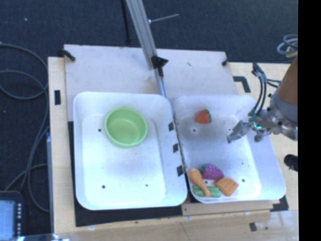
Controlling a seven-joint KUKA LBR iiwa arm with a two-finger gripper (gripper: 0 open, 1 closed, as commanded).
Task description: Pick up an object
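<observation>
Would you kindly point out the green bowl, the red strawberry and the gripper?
green bowl [126, 127]: camera view, inside bottom.
red strawberry [202, 116]: camera view, middle of its body.
gripper [247, 131]: camera view, between its fingertips.

No readable text anywhere in the frame.

Neither of the two white bins, the left bin [85, 149] or the right bin [261, 169], carries lettering, numbers or a brand mark that can be made out, and the same goes for the wooden bench [110, 67] in the upper middle. The small dark marks on the bench top near its right edge [242, 83] are plain shapes, not characters. A device at the lower left corner of the frame [10, 217] has a pale panel, but it is too small and blurred to read.
</observation>
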